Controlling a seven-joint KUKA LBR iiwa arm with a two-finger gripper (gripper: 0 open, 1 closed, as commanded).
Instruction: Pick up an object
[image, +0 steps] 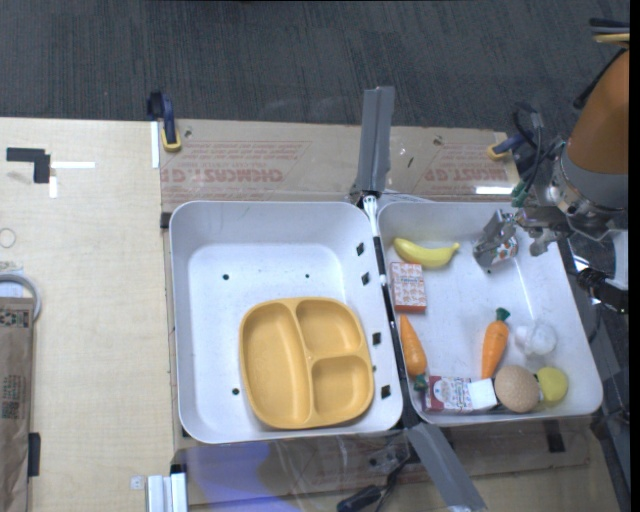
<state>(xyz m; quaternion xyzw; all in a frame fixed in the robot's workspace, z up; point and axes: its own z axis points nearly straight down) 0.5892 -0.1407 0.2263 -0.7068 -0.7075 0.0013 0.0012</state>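
Note:
My gripper hangs over the back of the right bin, to the right of a yellow banana. Nothing shows between its fingers. Below the banana lies a small red-and-white box. One carrot lies near the bin's middle right, and another carrot rests against the left wall. Along the front are a red-and-white packet, a tan egg-shaped thing, a yellow lemon and a clear crumpled wrapper.
The left bin holds a yellow three-section plate. A grey divider post rises between the bins at the back. Cardboard lines the bench behind them. The arm's orange band sits at the upper right.

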